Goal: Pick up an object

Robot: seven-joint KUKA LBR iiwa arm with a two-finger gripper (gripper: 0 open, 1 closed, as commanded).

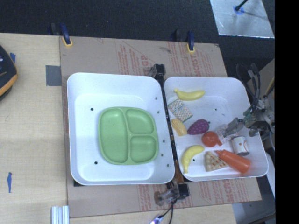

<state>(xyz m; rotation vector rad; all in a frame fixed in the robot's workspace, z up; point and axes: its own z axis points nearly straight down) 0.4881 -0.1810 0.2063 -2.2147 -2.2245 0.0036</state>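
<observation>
Tool [232,126] beside tomato [210,138], right bin [212,84], can [240,146] near

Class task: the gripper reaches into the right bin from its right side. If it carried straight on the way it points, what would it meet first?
Probably the red tomato: the gripper points left and slightly down towards it. Its height above the bin is unclear, so it might pass over.

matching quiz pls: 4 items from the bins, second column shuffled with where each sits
Items:
1. green three-compartment plastic plate
2. purple toy grape bunch
3. orange toy carrot
4. yellow toy banana lying crosswise

Places:
A. far end of right bin
B. near right corner of right bin
C. middle of left bin
D. centre of right bin, beside the red toy tomato

Pairs: 1-C, 2-D, 3-B, 4-A
</observation>
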